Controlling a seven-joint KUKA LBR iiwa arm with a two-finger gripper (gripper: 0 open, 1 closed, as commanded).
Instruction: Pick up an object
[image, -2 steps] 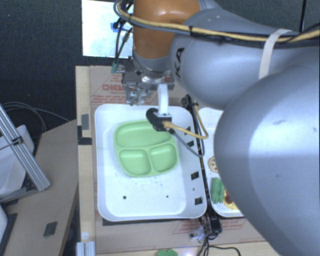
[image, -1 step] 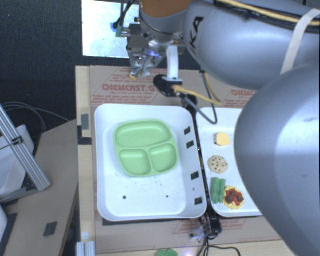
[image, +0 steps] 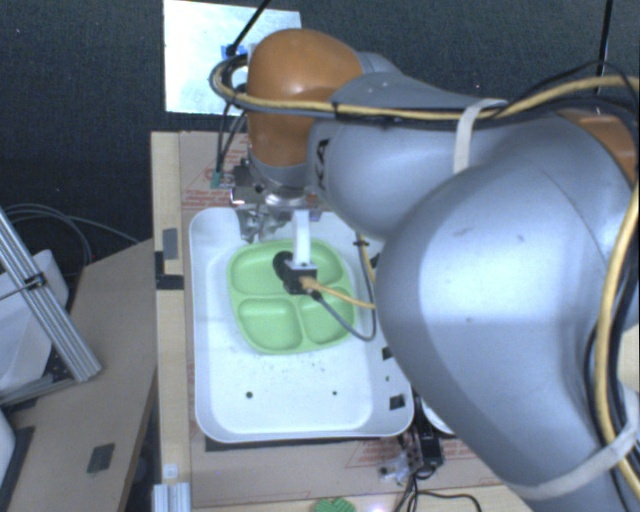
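A light green plate (image: 268, 318) with several compartments lies in the far half of the left white bin (image: 290, 410). My gripper (image: 278, 226) hangs under the orange wrist band, right over the plate's far edge. A slim white piece with a black tip (image: 297, 272) reaches down from it into the plate's far compartment. How the jaws stand is hidden by the wrist and this piece. Nothing shows as lifted; the plate rests flat on the bin floor.
The grey arm (image: 500, 270) covers the right side of the view, including the right bin. A yellow cable (image: 340, 297) loops over the plate's right edge. Bare bin floor (image: 300, 390) with small dark specks lies in front of the plate. A metal frame (image: 40, 300) stands at the left.
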